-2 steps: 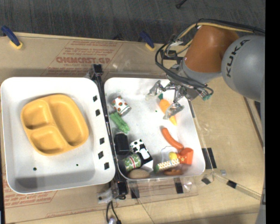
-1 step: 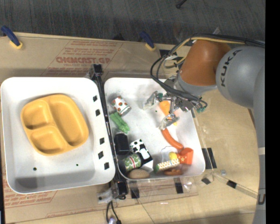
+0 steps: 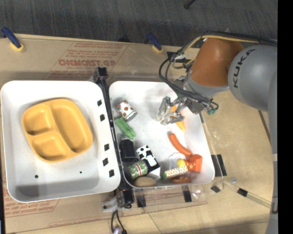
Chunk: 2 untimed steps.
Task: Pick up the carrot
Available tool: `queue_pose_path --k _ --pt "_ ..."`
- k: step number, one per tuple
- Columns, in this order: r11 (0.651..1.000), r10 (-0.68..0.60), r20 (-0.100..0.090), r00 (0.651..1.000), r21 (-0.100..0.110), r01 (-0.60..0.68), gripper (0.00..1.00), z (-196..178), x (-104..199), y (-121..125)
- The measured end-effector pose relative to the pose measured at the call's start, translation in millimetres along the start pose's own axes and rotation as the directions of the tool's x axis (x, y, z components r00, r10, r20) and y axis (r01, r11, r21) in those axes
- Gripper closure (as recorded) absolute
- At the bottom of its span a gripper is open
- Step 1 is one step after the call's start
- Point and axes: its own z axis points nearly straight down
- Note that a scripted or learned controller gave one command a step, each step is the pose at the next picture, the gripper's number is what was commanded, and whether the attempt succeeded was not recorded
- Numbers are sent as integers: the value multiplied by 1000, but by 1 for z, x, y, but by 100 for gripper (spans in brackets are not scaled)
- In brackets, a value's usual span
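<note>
Camera view: gripper low over the carrot in the right bin

Camera view, from the left side of the bench: the left bin (image 3: 10, 145) is a shallow white tub holding a yellow divided tray (image 3: 56, 129), which lies flat in the bin's upper half with its three compartments facing up. A black strip with clips runs between the two bins.

Along the near-left side of the right bin (image 3: 141, 89) sits a small can with a red and white label (image 3: 126, 110), tipped on its side. Just below it is a green piece (image 3: 124, 128), then a black object (image 3: 127, 150) and a black-and-white block (image 3: 146, 154). A green can (image 3: 136, 169) and a brown lump (image 3: 145, 181) lie in the bottom corner.

Further right, the gripper (image 3: 171, 110) is down in the upper part of this bin. The carrot (image 3: 180, 125) lies right at it, with the orange body running under the metal and the paler tip poking out toward the bin's right wall. Whether the pincer is spread, closed or pinching the carrot cannot be told from this angle.

Below the carrot and apart from it lies a red-orange sausage shape (image 3: 179, 144), set on a slant. A red cup (image 3: 195, 163) and a colourful packet (image 3: 177, 172) crowd the bottom right corner.

The grey arm with its orange band (image 3: 212, 62) comes in from the right, above the bin's edge.
</note>
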Motion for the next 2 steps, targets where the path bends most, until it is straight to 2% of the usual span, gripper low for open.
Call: queue_pose_path --k 1,2 --pt "970 245 -9 970 -5 -245 100 -36 13 24" --pt "999 -50 -9 999 -10 49 100 -22 60 34"
